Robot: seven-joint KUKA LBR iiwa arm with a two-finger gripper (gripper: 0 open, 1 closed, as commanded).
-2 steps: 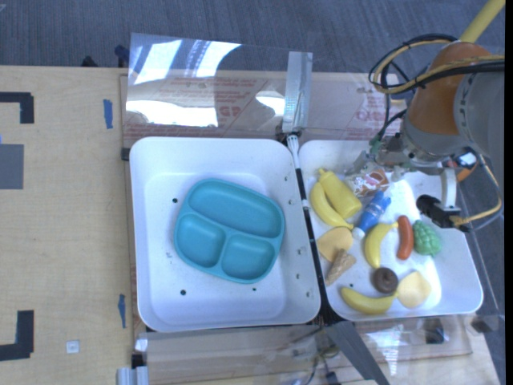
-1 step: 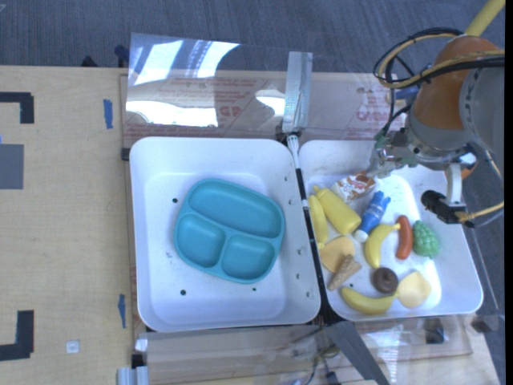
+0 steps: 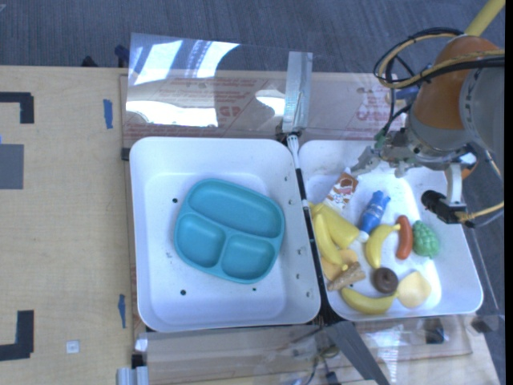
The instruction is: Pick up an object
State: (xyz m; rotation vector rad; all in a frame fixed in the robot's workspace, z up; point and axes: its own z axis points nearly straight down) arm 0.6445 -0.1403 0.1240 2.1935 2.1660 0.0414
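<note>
At the near edge, the pale wooden bench [image 3: 56, 215] shows black markings and blue tape tabs at 9 o'clock, and some dark hardware lies at 6 o'clock below the bins.

The left bin [image 3: 152, 295] holds a teal divided plate [image 3: 230, 229] lying flat at its centre, well apart from the walls. The right bin [image 3: 461, 291], touching it along a shared rim, is crowded with toy food. Nearest, at 5 o'clock, lies a banana [image 3: 365, 300] with a brown doughnut [image 3: 385, 279] just beside it and a pale yellow lemon [image 3: 414, 289] to the right. A tan biscuit-like piece [image 3: 345, 277] rests against a bunch of bananas [image 3: 333, 229]. Farther back, another banana [image 3: 379, 245] leans beside a red sausage [image 3: 404, 237] and a green broccoli [image 3: 426, 240]. A blue bottle [image 3: 373, 212] stands tilted near the middle, and a small red and white packet [image 3: 344, 192] lies at the bin's far left.

At 2 o'clock the jaws [image 3: 383, 156] hover over the bin's far rim, spread somewhat apart with nothing between them, clear of every toy. Above them sits the orange band [image 3: 449, 95], looped by black and yellow cables [image 3: 409, 54].

Beyond the bins a clear plastic sheet [image 3: 200, 87] reflects light, and grey carpet [image 3: 240, 6] fills the far floor.
</note>
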